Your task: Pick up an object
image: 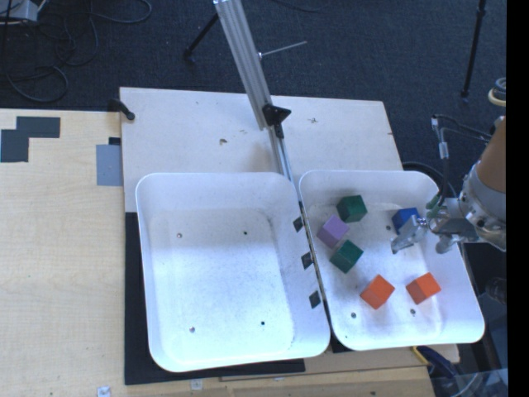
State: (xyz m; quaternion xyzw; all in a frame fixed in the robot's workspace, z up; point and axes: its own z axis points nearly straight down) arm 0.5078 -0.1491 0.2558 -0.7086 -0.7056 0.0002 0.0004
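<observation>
Camera view, looking down on both bins. We see the gripper (411, 231) reaching in from the right over the right bin (463, 321), its grey fingers (402, 240) low over the bin floor just beside a blue block (405, 217). The block sits at the fingers' far side, touching or nearly so; we cannot tell whether it lies between them, nor how far the fingers stand apart, so we count nothing as held.

We judge the blue block the likeliest target. It looks small, stiff and light, with flat faces; we would take it across two opposite faces, square on, since a corner grip would probably twist it loose on the smooth floor.

Other blocks share the right bin: a green one (352, 208) at the far side, a purple one (333, 231) touching or just beside a second green one (346, 255) towards the left wall, and two orange ones (377, 291) (423, 288) nearer us. All stand apart from the blue block, so we expect little crowding; the bin's right wall is the closest obstacle to the wrist. The left bin (157, 222) lies alongside.
</observation>
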